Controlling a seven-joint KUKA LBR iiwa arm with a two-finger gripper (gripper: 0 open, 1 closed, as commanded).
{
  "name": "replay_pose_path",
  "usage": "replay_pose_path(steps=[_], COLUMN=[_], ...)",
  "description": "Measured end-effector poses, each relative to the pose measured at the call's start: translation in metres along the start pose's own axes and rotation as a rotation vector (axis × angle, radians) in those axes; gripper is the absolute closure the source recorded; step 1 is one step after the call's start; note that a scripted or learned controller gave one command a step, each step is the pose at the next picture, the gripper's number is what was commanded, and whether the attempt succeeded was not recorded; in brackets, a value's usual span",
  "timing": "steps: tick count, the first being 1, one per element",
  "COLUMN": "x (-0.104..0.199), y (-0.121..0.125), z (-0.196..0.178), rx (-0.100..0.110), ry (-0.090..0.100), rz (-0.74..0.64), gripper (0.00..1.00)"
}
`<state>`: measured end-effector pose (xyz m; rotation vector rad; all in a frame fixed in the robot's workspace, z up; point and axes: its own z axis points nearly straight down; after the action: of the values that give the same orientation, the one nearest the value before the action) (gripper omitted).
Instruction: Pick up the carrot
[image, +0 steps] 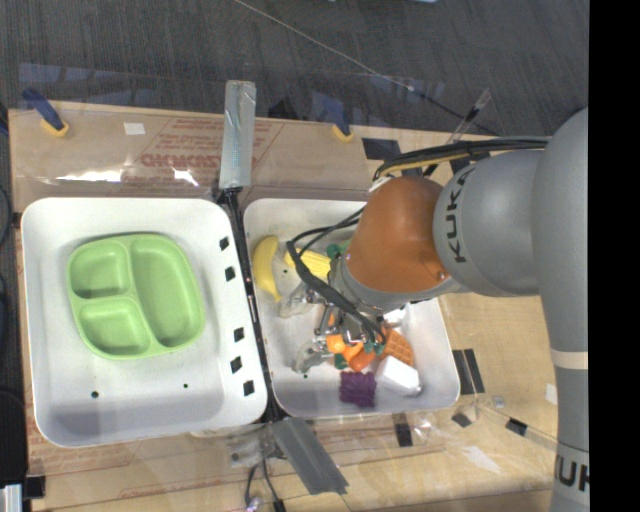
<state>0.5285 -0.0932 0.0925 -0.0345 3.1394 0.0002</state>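
The carrot (355, 352) is a small orange piece with a bit of green, lying in the right white bin (300, 405) near its front. My gripper (338, 338) reaches down into that bin, right over the carrot, under the orange band of the wrist (400, 240). Its metal parts crowd the carrot, and whether they touch it is hidden.
The right bin also holds a yellow banana (265, 265), a corn-like yellow piece (312, 263), a purple grape bunch (358, 388), a white block (398, 375) and an orange waffle-like piece (398, 347). The left bin (50, 400) holds a green divided plate (135, 295).
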Motion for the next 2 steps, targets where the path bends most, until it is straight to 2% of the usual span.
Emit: replay_pose_path(steps=[1, 2], x=[-0.001, 0.015], y=[0.001, 0.005], z=[-0.010, -0.102], rx=[0.000, 0.001], ry=[-0.001, -0.004], rz=[-0.008, 0.170], gripper=[1.00, 1.00])
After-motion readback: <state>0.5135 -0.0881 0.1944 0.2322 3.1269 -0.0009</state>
